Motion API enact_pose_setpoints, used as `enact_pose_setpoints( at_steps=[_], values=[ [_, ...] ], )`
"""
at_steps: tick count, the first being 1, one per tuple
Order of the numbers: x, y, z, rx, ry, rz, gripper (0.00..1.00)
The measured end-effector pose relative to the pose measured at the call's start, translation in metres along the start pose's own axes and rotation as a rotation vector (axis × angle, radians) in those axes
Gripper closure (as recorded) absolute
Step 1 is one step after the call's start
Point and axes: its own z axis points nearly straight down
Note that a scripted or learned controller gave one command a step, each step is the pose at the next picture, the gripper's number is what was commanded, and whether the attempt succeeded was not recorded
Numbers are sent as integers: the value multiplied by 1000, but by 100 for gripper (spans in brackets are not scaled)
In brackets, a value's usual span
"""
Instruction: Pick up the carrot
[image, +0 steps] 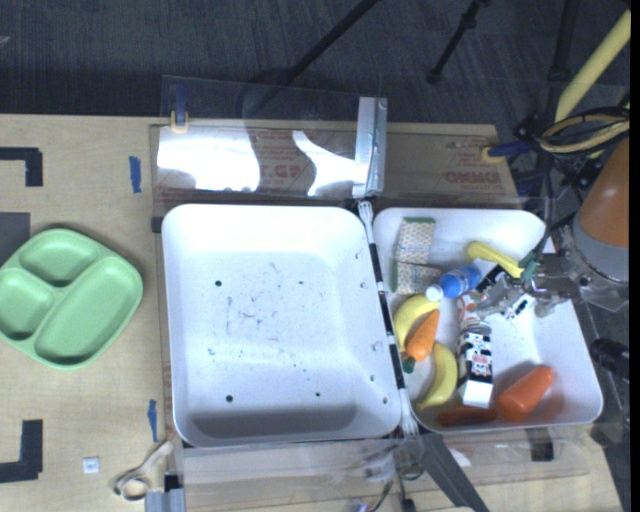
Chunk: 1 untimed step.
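Camera view showed faint red print on the cardboard strip (470, 172) beyond the bins, too blurred to read. A smooth, tapered orange carrot (423, 334) lay in the right white bin (578, 350), resting on a curved yellow banana (430, 370), left of the metal gripper (497, 293).

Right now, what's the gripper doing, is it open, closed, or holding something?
Gripper: over the right bin, near the blue-capped bottle; open or closed cannot be told. The carrot lies apart from it, on the banana.
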Motion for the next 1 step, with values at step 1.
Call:
enact_pose_setpoints(
  at_steps=[1],
  values=[
    [16,-29,82,0,0,-240,0]
  ],
)
